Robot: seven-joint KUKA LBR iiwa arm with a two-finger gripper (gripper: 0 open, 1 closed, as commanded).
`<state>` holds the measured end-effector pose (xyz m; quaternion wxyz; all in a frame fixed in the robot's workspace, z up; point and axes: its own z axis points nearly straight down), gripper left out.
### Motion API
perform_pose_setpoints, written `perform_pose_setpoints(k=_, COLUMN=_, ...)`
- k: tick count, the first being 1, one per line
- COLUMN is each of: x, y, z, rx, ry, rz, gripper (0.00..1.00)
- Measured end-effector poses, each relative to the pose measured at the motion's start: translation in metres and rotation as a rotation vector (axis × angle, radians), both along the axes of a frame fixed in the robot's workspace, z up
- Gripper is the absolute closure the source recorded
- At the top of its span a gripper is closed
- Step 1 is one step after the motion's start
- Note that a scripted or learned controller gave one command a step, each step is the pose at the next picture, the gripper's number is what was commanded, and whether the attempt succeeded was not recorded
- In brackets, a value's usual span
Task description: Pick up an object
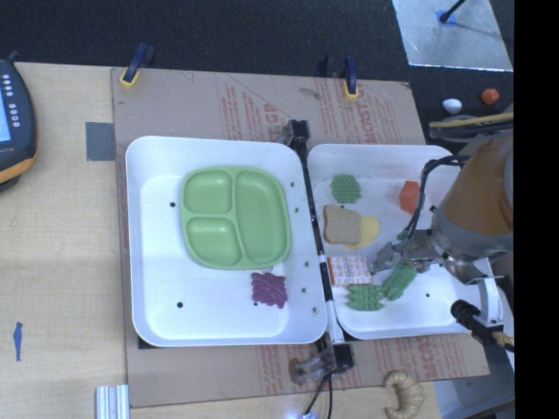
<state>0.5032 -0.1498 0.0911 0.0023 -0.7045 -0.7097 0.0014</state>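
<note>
In the right bin point(437, 317), my gripper point(392, 259) reaches in from the right and hovers low over the bin's middle. Just below it, touching or nearly touching its tip, lies a green knobbly piece point(400, 280). A second green piece point(365, 298) lies to its left. Also in this bin are a red and white packet point(351, 270), a tan bread slice point(342, 225), a yellow piece point(370, 229), a round green ball point(346, 188) and an orange block point(409, 196).
The left bin point(157, 304) holds a green divided plate point(236, 216) and a purple piece point(269, 289). The arm's grey and orange body point(476, 203) covers the right bin's right side. A clamp point(298, 133) sits between the bins at the back.
</note>
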Motion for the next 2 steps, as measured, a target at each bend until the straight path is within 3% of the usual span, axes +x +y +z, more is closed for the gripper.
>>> perform_pose_setpoints(k=1, x=0.000, y=-0.002, z=0.011, rx=-0.001, ry=0.000, rz=-0.001, gripper=1.00)
perform_pose_setpoints(k=2, x=0.011, y=-0.041, z=0.154, rx=-0.008, ry=-0.019, rz=-0.005, gripper=1.00)
